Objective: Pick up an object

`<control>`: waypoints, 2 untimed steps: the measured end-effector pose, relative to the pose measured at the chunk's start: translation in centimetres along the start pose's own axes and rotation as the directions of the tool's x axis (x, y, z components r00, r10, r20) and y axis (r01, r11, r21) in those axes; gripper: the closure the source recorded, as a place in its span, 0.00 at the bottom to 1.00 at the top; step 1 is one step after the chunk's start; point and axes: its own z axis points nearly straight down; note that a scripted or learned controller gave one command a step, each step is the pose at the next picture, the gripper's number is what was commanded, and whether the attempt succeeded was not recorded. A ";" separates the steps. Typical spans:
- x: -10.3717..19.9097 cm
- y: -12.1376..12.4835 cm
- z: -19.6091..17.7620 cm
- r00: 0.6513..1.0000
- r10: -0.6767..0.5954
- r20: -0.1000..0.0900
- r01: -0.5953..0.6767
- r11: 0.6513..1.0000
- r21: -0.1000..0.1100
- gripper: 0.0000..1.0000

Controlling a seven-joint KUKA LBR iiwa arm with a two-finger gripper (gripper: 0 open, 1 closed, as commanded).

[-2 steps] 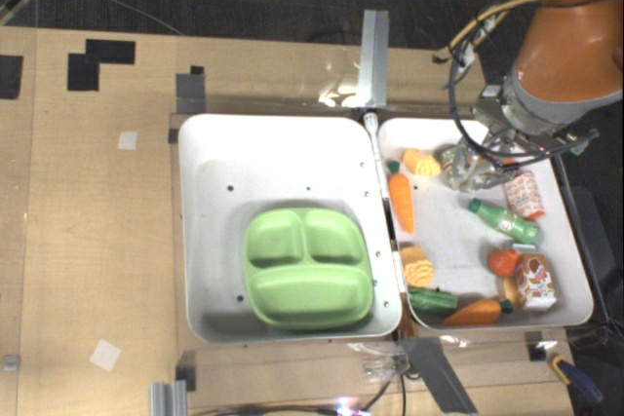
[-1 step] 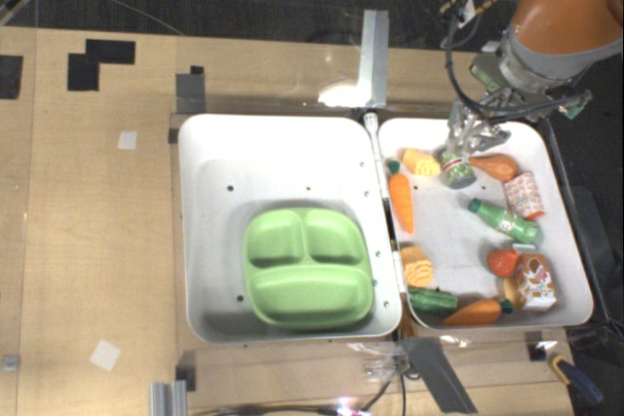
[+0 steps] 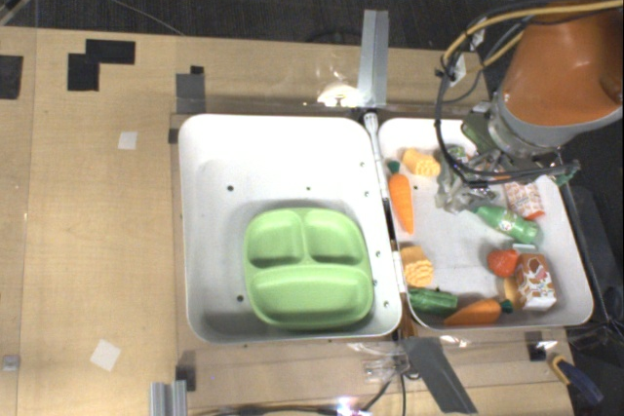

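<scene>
Pale wooden benching lay under both bins, with dark carpet beyond its far edge. From the fixed camera above, the left bin (image 3: 210, 161) held a green divided plate (image 3: 307, 268), and the right bin (image 3: 575, 297) held the toy food.

I take the green bottle (image 3: 509, 223) as landmark. It lay on its side near the middle of the right bin, tilted across the floor. The gripper (image 3: 458, 193) hung just to the camera-left of it, under the grey wrist and the orange band, low over the bin floor. Whether it was open or closed could not be made out, and nothing could be seen in its grasp.

To the camera-left of the bottle, against the wall shared by the bins, lay an orange carrot (image 3: 401, 201). Toward the near edge from the bottle sat a red tomato-like piece (image 3: 503, 261) and a small printed carton (image 3: 534, 283), close together. Just beyond the bottle's right end lay a small printed packet (image 3: 527, 200).

Judging by looks, the bottle was the likeliest target: a light, hollow, stiff plastic toy, smooth and prone to roll or slip. A hold across its round body near the middle seemed safest, with the fingers square to its long axis.
</scene>
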 end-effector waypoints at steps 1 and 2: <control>-3.8 -6.0 2.0 1.000 -0.032 0.001 0.032 1.000 0.001 1.00; -9.0 -4.6 -0.3 0.986 0.167 0.006 -0.167 0.986 0.002 1.00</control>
